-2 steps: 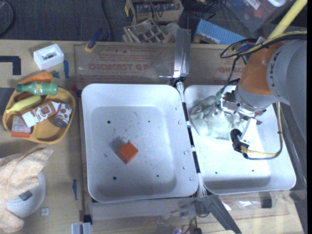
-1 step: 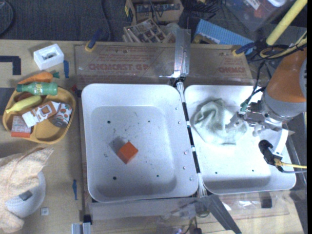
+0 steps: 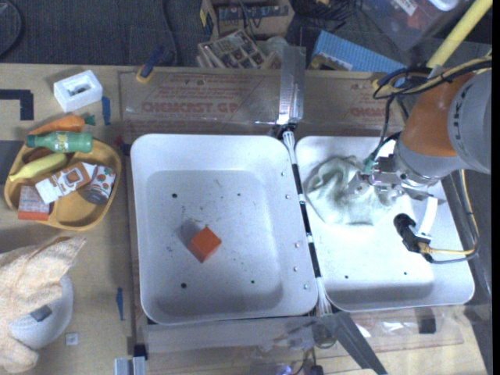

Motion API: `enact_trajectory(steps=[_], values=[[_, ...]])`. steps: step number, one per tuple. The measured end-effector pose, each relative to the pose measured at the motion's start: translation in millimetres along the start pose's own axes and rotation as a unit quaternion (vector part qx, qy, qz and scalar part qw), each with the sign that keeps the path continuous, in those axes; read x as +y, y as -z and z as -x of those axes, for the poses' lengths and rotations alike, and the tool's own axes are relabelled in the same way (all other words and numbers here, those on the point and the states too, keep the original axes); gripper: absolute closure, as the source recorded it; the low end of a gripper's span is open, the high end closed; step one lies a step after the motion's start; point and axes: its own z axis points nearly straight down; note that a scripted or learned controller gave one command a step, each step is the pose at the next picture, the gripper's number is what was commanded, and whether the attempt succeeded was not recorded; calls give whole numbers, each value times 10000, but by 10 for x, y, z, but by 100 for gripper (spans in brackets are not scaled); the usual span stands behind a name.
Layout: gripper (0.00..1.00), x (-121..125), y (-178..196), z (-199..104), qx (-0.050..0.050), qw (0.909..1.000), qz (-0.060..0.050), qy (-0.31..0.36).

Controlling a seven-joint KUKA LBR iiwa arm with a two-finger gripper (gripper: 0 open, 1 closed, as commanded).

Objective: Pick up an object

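An orange block (image 3: 205,244) lies in the middle of the left bin (image 3: 156,162), a grey face on its left side. A crumpled pale green cloth (image 3: 334,187) lies in the upper left part of the right bin (image 3: 391,280). My gripper (image 3: 375,186) is down at the cloth's right edge, below the grey wrist and orange band. The cloth and the wrist hide its tips.
A black cable with a yellow end (image 3: 414,237) hangs from the wrist over the right bin. Left of the bins stand a yellow bowl (image 3: 86,213) of packaged foods, a white box (image 3: 78,91) and a beige towel (image 3: 35,272).
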Motion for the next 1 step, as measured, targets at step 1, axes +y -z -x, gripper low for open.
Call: enact_trajectory(steps=[1], values=[[0,-85,60,722,23,9993,-31,373]])
